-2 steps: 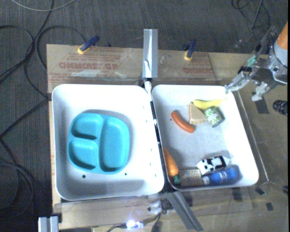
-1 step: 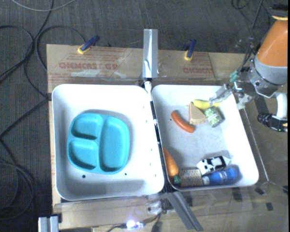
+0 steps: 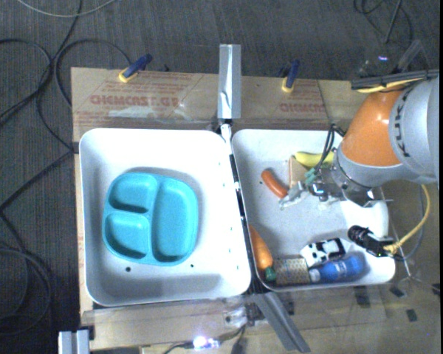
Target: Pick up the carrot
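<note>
1. Nearest the camera: the arm's orange wrist band (image 3: 373, 131), right of frame, over the right-hand white bin (image 3: 280, 142). Below it the end effector (image 3: 304, 191) hangs over the upper middle of that bin.
2. End effector state: cannot tell. The metal tip is small and foreshortened, and whether it is spread or pressed together is not resolved. Nothing is seen pinched in it.
3. Carrot (image 3: 261, 251): lies along the left wall of the right bin, lower centre of frame, long axis roughly up-down, just above a mesh-wrapped item (image 3: 289, 270) in the bin's bottom corner.
4. Other contents of the right bin: an orange-red sausage-like piece (image 3: 275, 183) just left of the end effector, a banana (image 3: 310, 158) near the bin's top, a black-and-white object (image 3: 325, 250) and a blue bottle (image 3: 341, 269) along the bottom edge.
5. Left bin (image 3: 92, 220): holds a blue divided tray (image 3: 153, 217). Not relevant to the task.
6. Step, as judged: approach phase. The end effector is apart from the carrot, closer to the sausage-like piece.
7. Next move calls for: translation toward lower left of frame, alignment across the carrot's narrow width, then descent. Risk: the bin wall and the mesh-wrapped item crowd the carrot, leaving little clearance.
</note>
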You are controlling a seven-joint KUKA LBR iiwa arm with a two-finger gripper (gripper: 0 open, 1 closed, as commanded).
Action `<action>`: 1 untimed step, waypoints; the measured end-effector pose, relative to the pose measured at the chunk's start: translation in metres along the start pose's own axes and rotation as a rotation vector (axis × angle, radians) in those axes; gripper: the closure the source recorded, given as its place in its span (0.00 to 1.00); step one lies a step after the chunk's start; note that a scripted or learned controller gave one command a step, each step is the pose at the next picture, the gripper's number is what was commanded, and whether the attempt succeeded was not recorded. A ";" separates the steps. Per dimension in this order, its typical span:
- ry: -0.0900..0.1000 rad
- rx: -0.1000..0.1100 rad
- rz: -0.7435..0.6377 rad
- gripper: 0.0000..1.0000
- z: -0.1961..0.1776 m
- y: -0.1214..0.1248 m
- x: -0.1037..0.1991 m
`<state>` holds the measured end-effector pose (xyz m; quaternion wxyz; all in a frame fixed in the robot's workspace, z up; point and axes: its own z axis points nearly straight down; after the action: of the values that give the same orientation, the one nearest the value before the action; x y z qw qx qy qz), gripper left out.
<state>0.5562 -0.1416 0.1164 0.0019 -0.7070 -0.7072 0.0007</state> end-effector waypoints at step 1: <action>-0.007 -0.017 -0.056 0.00 0.027 -0.051 0.045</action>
<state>0.5049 -0.0970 0.0899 -0.0066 -0.6867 -0.7269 -0.0027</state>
